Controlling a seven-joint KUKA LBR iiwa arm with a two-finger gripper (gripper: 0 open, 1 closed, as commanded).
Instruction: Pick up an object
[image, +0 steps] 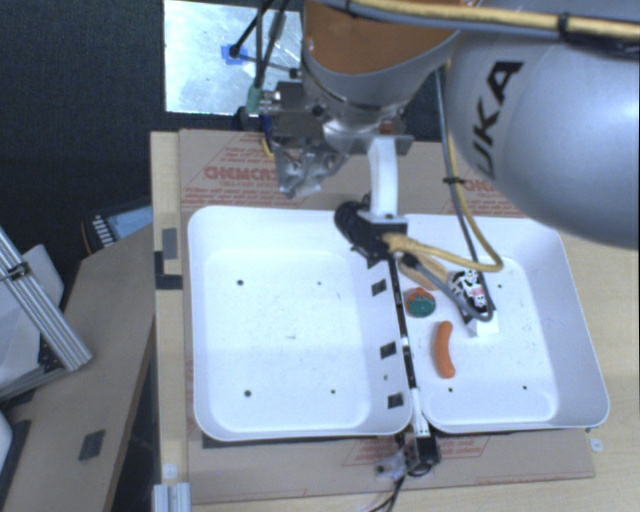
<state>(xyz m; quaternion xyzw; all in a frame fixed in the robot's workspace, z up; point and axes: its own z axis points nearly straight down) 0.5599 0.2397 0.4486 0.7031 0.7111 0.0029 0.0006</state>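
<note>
your two-finger gripper, state indiscernible, hangs well apart from the orange sausage-shaped toy; a descent here risks missing.

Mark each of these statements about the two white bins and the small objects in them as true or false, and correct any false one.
1. The orange sausage-shaped object lies in the right white bin. True.
2. The black-and-white cow-patterned toy lies in the left white bin. False: it lies in the right bin, near that bin's middle.
3. The small round teal and orange object sits close to the divider between the bins. True.
4. The orange sausage-shaped object is held between the fingers of the gripper. False: it lies on the bin floor, apart from the gripper, which is above the far edge of the left bin.
</note>
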